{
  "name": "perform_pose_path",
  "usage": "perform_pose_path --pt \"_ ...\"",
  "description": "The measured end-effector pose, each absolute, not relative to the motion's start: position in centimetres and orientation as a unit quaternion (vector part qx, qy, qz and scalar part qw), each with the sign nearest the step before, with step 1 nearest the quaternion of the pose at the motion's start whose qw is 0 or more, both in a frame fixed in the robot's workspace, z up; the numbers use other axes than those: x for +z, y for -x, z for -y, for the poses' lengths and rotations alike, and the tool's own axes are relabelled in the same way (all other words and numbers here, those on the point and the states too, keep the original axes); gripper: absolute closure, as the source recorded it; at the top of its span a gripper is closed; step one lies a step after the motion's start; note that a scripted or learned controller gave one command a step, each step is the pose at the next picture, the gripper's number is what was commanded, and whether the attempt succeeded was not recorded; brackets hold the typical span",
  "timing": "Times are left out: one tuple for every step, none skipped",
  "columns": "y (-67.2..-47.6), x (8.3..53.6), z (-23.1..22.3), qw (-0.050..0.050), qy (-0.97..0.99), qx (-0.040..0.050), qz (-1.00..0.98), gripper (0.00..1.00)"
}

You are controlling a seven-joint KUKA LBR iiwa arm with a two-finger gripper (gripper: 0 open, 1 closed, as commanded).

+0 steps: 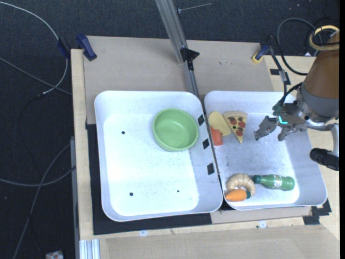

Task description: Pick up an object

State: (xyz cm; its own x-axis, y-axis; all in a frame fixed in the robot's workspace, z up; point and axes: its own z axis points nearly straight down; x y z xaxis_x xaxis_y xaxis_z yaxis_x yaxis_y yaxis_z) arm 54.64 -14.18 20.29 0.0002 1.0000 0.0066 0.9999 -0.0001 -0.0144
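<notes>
My gripper hovers over the right bin, fingers spread apart with nothing between them. A pizza slice lies to its left, beside a yellow and red toy piece at the bin's left wall. A green bottle lies on its side near the front of the bin, below the gripper. A croissant and an orange carrot-like piece sit at the front left of that bin. A green bowl stands in the left bin.
A metal pole slants down from the top to the gap between the bins. Blue clamps mark the bench's back corners. The arm's body stands over the right bin's right edge.
</notes>
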Motion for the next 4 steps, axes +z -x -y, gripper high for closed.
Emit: perform_pose_path --pt "-54.8 20.6 14.2 0.005 0.707 0.0006 0.707 0.00" --pt "-54.7 16.0 13.4 0.008 0.707 0.0031 0.707 0.00" --pt "-55.0 11.6 13.1 0.008 0.707 0.0026 0.707 0.00" --pt "-54.8 9.4 13.0 0.008 0.708 0.0025 0.707 0.00"
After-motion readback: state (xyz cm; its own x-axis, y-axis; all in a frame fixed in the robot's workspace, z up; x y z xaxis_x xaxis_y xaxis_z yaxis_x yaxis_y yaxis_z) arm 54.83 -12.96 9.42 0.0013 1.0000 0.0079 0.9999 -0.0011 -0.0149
